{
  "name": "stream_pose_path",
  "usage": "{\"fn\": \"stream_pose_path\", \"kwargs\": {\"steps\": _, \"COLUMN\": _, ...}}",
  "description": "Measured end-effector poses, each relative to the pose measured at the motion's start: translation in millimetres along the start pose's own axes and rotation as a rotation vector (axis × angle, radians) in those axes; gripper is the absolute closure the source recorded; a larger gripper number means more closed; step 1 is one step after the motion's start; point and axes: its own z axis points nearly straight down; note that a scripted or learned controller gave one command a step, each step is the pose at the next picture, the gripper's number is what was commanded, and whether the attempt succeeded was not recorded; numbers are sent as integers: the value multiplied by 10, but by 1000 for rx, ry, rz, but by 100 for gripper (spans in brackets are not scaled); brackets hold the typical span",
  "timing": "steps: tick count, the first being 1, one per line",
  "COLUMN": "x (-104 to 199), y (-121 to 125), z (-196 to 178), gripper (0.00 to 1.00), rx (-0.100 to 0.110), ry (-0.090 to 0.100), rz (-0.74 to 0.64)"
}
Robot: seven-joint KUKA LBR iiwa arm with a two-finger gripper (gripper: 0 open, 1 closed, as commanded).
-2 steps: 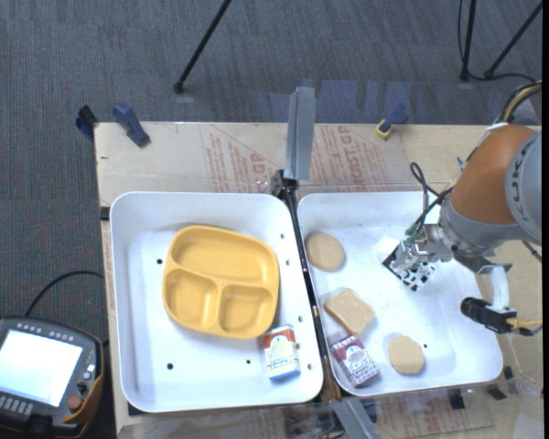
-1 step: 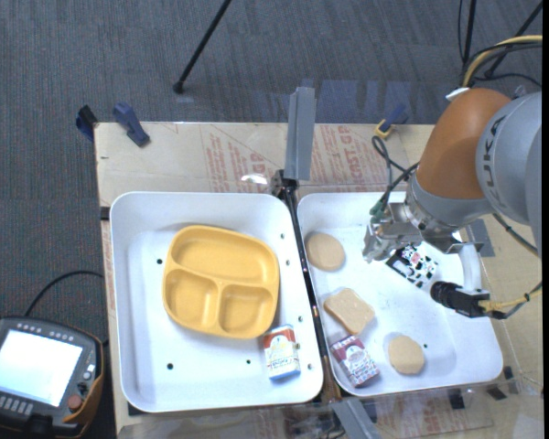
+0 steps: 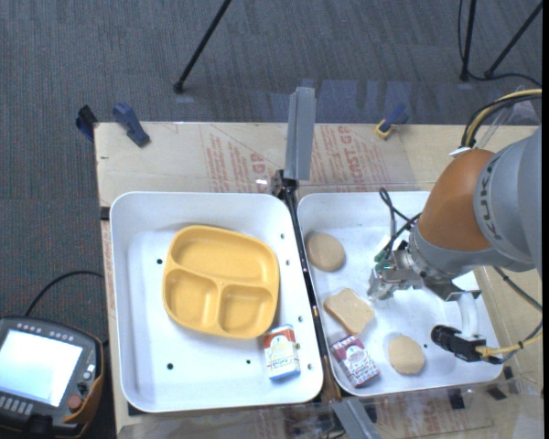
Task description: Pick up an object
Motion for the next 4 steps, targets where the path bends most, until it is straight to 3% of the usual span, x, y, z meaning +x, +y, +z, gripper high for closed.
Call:
{"fn": "stream_pose_path", "kwargs": {"steps": 1, "x": -648, "y": -437, "z": -3, "gripper": 100, "rx": 0, "ry": -1, "rz": 4}}
{"fn": "stream_pose_path", "kwargs": {"steps": 2, "x": -573, "y": 697, "z": -15, "gripper": 100, "rx": -4, "ry": -1, "rz": -4}}
{"fn": "stream_pose_path", "kwargs": {"steps": 3, "x": -104, "y": 911, "z": -6, "gripper": 100, "rx": 1, "ry": 0, "rz": -4}}
{"fn": "stream_pose_path", "kwargs": {"steps": 4, "x": 319, "y": 190, "z": 1, "gripper": 100, "rx": 2, "ry": 0, "rz": -2}}
